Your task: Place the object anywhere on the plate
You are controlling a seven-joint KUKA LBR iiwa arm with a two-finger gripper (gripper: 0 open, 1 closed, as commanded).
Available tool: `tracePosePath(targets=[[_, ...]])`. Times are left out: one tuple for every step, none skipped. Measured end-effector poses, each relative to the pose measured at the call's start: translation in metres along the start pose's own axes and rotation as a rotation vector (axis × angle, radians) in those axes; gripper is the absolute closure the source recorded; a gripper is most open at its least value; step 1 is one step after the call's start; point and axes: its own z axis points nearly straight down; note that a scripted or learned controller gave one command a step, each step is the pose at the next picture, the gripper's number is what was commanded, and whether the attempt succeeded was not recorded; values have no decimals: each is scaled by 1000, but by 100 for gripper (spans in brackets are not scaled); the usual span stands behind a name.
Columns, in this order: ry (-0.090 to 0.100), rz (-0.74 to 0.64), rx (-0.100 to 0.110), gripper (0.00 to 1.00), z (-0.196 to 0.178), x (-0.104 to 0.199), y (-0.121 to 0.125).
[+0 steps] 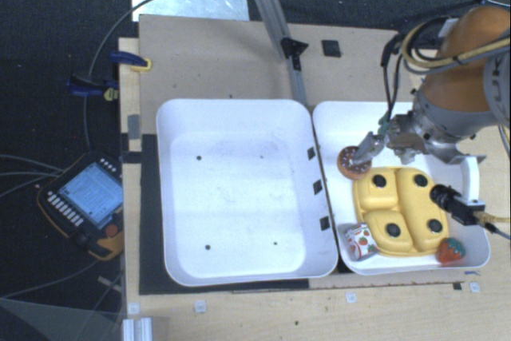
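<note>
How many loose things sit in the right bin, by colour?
Yellow: 1, the sectioned plate
Brown: 1, the donut under the gripper
Red: 1, the strawberry
White with red: 1, the cup
Total: 4

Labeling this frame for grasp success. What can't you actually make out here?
- Gripper fingers: too small and blurred in the camera view to read, over the brown donut-like object.
- Yellow plate: the arm's black fitting covers part of its right side.
- Patterned cup: print too small to read.
- Strawberry: sits at the right bin's corner, detail blurred.
</note>
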Motion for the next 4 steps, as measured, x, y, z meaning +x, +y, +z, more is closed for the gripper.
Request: tracePosePath(targets=[[0,0,3,100,9,51,13],[1,-1,2,100,14,109,33],[1,0,0,100,8,167,62],[-1,4,3,100,10,179,66]])
